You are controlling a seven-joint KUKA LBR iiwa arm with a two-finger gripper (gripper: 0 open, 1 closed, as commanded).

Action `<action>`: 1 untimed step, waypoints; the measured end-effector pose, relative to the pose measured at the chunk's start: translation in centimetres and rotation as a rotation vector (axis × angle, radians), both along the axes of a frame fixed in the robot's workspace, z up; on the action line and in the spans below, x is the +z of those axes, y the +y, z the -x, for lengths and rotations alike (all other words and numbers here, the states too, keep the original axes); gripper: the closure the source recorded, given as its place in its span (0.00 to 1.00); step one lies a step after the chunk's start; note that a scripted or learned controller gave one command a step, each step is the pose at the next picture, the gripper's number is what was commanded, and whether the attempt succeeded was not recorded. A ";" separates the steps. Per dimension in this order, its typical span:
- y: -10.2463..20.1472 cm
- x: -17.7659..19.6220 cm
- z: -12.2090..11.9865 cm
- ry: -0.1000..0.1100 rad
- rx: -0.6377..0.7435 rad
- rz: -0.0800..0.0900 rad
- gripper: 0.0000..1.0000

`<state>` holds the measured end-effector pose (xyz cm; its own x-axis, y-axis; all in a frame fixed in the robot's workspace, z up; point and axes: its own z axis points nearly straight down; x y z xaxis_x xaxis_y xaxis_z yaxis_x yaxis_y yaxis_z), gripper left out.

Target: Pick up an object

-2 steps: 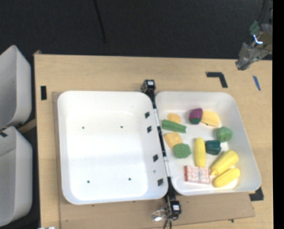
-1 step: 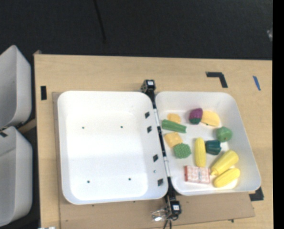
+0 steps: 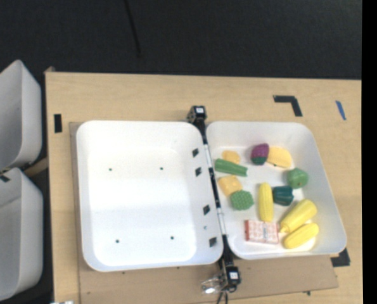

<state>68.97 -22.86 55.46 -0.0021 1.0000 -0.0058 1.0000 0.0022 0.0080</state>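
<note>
**Bench** (image 3: pixel 144 97): tan board carrying two shallow white bins side by side. All positions are given from the yellow corn cob (image 3: pixel 265 201), which stands lengthwise near the middle of the right bin (image 3: pixel 315 138).

**Right bin contents (toy foods, any of which could be picked):**
- Green bumpy round piece (image 3: pixel 242 200), possibly broccoli; just left of the cob.
- Orange-yellow lump (image 3: pixel 229 184); up and left of the cob, touching the bumpy piece.
- Long green pod (image 3: pixel 230 167); further up-left, lying slantwise.
- Small orange piece (image 3: pixel 231 157); just above the pod.
- Purple piece (image 3: pixel 260 153); straight above the cob, apart from it.
- Yellow wedge (image 3: pixel 279 157); up-right, against the purple piece.
- Light green piece (image 3: pixel 297 178); right and slightly up.
- Dark teal block (image 3: pixel 282 196); just right of the cob.
- Two yellow oblong pieces (image 3: pixel 298 215) and (image 3: pixel 301 235); down-right, one beside the other.
- Red-and-white packet (image 3: pixel 261 232); directly below the cob.

**Left bin** (image 3: pixel 137 189): well left of the cob, past a seam with black clips (image 3: pixel 207 170).

**Bench markings:** black corner mark (image 3: pixel 289 103) and blue mark (image 3: pixel 341 110), above the cob beyond the bin rim.
</note>
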 end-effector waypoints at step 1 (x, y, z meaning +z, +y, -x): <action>2.4 -14.3 1.7 0.021 -0.002 -0.009 1.00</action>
<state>67.31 -20.48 41.18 0.0003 1.0000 0.0028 0.9999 -0.0003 -0.0134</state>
